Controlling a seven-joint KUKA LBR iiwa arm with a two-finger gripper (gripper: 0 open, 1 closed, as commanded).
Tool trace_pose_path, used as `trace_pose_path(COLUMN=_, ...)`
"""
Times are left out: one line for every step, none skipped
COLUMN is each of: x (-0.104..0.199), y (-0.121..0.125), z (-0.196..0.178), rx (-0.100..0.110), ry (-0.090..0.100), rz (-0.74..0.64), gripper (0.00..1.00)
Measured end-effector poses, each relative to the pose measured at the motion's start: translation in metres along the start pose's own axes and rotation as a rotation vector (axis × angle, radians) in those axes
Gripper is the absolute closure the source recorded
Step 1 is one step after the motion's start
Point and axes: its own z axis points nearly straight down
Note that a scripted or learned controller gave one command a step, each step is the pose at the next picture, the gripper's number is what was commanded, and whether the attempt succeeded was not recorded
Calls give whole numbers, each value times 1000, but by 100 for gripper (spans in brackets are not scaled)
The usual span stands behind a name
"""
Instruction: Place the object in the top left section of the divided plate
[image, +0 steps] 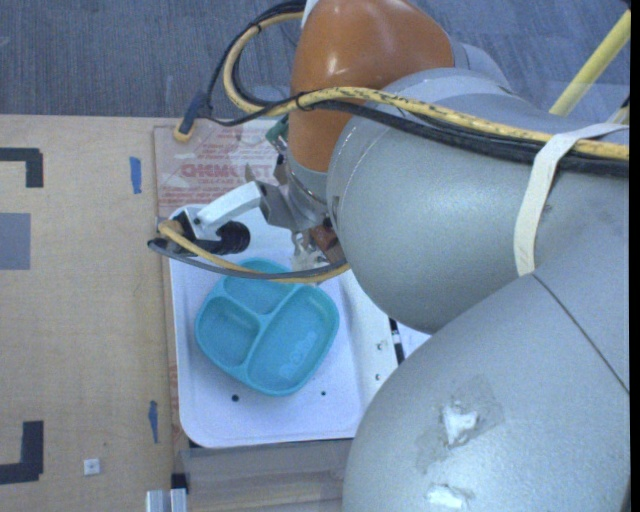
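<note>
The gripper (300, 245) is hovering over the plate (266, 337) at frame centre, its grasp impossible to tell, risking a drop into the wrong section.

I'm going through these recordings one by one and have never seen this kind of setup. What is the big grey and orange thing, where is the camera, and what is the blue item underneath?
The single picture comes from a fixed camera above the bench, looking down at a slant. The large grey shape with the orange band is a robot arm reaching in from the right; it sits close to the camera, so it hides much of the scene. Yellow and black cables run along it. Its gripper hangs at the arm's end, just above the far edge of a blue divided plate with three sections. I cannot tell whether anything is between the fingers. The plate lies in a shallow white bin. To the left is a tan cardboard surface with black and blue tape marks. The plate's visible sections look bare.
</note>
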Motion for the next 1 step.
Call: trace_pose_path(x=-82, y=82, z=1, rx=0, ry=-2, rz=78, gripper=100)
